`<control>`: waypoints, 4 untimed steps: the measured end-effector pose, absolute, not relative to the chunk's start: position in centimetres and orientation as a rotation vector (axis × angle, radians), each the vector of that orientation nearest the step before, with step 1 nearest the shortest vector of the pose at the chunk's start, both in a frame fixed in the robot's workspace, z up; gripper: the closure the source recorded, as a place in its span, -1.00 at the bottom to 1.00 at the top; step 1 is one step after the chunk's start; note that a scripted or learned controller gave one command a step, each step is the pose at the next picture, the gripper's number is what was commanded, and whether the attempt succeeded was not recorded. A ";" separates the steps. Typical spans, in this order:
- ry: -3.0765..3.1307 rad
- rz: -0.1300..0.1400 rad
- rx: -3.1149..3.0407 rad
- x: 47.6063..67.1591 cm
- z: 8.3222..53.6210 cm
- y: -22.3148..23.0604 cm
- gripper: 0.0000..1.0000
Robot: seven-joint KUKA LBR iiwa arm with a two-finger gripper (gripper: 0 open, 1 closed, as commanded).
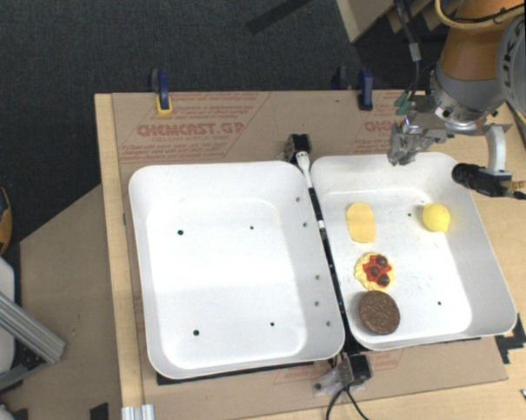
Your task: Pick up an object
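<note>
The right bin (479, 278) holds several small items. A pale yellow oblong piece (361, 221) lies near its left wall. A yellow ball-like piece (436, 217) sits toward the right. A small pastry with red topping (374, 270) lies below them, and a dark brown round cookie (379, 312) rests near the front. My gripper (405, 150) hangs over the bin's back edge, above and behind the items, with nothing seen between its fingers.
The left bin (160, 253) stands beside the right one, joined by a black hinge strip (316, 220). Blue clamps (161, 89) (365, 87) hold the cardboard base at the back. A black cable connector (479, 178) juts over the right bin's right rim.
</note>
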State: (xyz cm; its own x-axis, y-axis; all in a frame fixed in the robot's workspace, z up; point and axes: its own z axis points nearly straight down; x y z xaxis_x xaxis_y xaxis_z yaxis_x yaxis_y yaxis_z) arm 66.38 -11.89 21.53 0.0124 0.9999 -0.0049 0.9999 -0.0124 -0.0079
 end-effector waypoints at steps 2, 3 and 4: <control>-2.241 -0.027 -2.217 63.6 36.6 5.9 1.00; -2.224 0.008 -2.208 59.3 30.0 12.9 1.00; -2.227 0.007 -2.205 60.1 23.7 22.9 1.00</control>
